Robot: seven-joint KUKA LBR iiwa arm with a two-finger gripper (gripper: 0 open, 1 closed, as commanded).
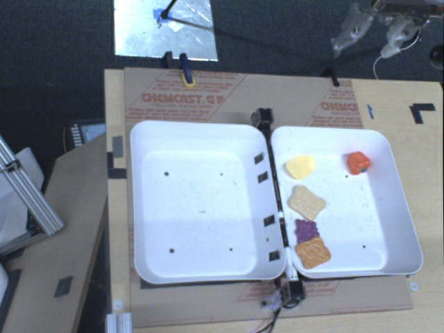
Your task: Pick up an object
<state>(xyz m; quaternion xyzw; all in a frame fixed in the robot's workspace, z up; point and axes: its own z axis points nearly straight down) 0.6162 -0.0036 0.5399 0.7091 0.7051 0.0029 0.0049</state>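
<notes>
The end effector point(373, 37) hangs at the upper right, fingers spread apart, gripping nothing.

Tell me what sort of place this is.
Probably a robotics lab's grasping test bench: two shallow white bins clipped together on a cardboard-covered bench, small toy foods in the right bin, and the gripper above.

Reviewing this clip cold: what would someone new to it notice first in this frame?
Probably the handful of small colourful items in the right bin: a red-orange piece near its far right corner, and along its left side a yellow piece, a tan piece, a purple piece and an orange waffle-like piece. The gripper hangs at the top right, beyond the bench.
</notes>
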